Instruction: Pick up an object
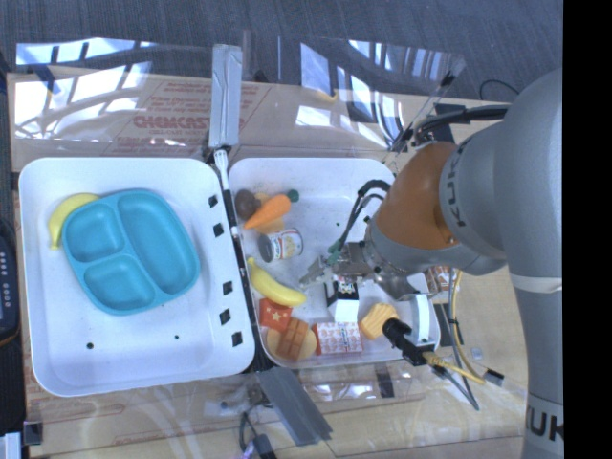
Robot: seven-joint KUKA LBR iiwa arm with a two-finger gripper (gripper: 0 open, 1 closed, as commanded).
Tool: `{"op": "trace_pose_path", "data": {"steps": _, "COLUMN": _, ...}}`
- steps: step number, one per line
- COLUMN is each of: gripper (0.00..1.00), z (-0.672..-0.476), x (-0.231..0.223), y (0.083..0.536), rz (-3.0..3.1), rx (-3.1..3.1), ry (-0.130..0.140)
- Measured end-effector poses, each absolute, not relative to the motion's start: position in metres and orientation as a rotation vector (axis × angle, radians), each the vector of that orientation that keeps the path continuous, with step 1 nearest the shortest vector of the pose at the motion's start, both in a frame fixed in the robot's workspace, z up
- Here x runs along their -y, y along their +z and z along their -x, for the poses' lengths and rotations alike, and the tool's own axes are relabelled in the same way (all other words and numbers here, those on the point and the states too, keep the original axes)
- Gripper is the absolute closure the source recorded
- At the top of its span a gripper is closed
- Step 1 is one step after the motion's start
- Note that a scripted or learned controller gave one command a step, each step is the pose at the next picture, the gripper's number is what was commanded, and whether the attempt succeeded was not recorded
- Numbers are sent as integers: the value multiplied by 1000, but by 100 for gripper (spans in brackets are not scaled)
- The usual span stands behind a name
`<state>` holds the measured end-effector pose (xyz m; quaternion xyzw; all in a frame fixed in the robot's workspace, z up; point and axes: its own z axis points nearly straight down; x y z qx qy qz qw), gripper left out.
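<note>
Arm low over the right bin, fingers (325,271) among the toy food.

Well left of the fingers, the left bin (57,352) holds a blue divided plate (134,249) with a yellow banana (63,213) touching its edge. In the right bin (316,175), a carrot (268,210) and a small can (281,246) lie up-left of the fingers, a second banana (273,285) just left, and a red carton (275,314) below-left. Whether the fingers are apart or together cannot be told; nothing shows between them.
</note>
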<state>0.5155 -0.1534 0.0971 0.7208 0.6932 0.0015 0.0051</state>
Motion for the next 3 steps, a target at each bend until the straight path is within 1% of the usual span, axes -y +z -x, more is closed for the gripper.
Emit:
{"op": "trace_pose_path", "data": {"steps": 1, "gripper": 0, "z": -477, "x": 167, "y": 92, "rz": -2224, "rx": -2221, "ry": 0}}
{"op": "trace_pose_path", "data": {"steps": 2, "gripper": 100, "z": -478, "x": 167, "y": 102, "rz": -2217, "rx": -2228, "ry": -1}}
{"op": "trace_pose_path", "data": {"steps": 3, "gripper": 100, "z": -477, "x": 137, "y": 94, "rz": -2228, "rx": -2216, "ry": 1}}
